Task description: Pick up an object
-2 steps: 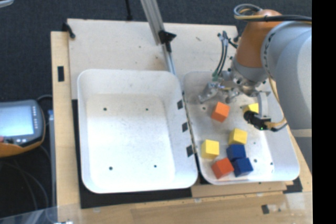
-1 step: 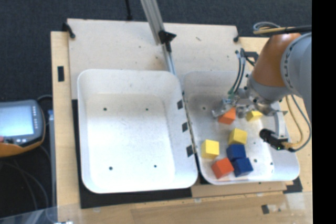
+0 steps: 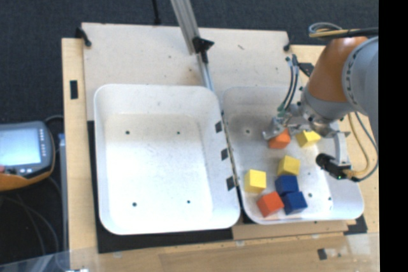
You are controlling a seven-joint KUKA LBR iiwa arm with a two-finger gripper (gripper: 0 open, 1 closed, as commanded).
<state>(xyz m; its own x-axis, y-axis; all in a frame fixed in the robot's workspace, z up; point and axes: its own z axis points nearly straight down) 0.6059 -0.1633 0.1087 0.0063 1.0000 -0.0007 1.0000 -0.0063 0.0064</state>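
Blocks lay scattered in the right-hand bin (image 3: 338, 204), and nearest to me, at that bin's six o'clock edge, an orange block (image 3: 270, 203) sat touching a blue block (image 3: 294, 202) on its three o'clock side. A second blue block (image 3: 287, 185) rested just beyond them, touching the first, with a yellow block (image 3: 255, 179) off at its nine o'clock, near the bin's inner wall. Another yellow block (image 3: 289, 165) stood just past the blue pair. Farther in, toward the bin's middle, a smaller orange block (image 3: 278, 141) lay directly under the gripper (image 3: 281, 131), and a third yellow block (image 3: 308, 137) sat just beside it at three o'clock. From where I stood I could not tell whether the gripper was open or closed, nor whether it had hold of anything; the orange piece seemed to touch it, no more. The grey arm (image 3: 360, 83) with its orange band (image 3: 328, 70) came in from three o'clock. The left bin (image 3: 159, 99) sat at nine o'clock, and an aluminium mast (image 3: 178, 0) rose at twelve o'clock beyond both.
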